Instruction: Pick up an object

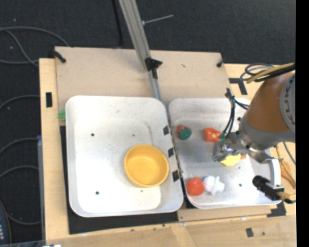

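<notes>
I count one yellow bowl [146, 165] in left bin [92, 133]; five small objects in right bin [201, 107]. Gripper [225, 153] over yellow object [230, 160]; grip unclear to me. Tan bench [108, 71], dark carpet [41, 14].

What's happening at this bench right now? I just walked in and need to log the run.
The arm reaches in from the right over the right bin, its gripper low, right at a yellow object. Whether it holds that object can't be told. Nearby lie an orange piece, a green and red piece, and a red ball beside a white piece. The left bin holds a yellow bowl.
</notes>
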`<move>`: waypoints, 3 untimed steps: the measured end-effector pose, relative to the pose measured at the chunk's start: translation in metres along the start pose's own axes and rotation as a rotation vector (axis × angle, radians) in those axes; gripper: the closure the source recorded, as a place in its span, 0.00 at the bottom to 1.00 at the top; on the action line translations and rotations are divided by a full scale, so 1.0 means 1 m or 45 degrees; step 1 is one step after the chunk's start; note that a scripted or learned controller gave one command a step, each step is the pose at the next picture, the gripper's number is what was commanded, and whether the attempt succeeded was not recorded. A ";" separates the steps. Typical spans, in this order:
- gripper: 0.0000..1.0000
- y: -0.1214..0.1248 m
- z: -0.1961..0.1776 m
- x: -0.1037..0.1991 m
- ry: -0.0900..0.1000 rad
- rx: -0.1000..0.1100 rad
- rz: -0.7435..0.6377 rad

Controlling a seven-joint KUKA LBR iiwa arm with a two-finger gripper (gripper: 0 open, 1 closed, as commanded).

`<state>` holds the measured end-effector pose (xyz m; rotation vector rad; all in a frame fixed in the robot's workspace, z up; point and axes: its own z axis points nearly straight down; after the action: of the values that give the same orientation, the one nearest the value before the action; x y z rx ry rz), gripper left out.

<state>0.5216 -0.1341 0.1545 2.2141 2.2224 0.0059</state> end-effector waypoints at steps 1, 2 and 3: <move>1.00 0.007 -0.064 -0.003 -0.002 -0.004 0.000; 1.00 0.008 -0.085 -0.003 0.000 0.001 -0.001; 1.00 0.012 -0.076 0.051 0.001 0.006 -0.003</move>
<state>0.5330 -0.0832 0.2308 2.2138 2.2281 0.0011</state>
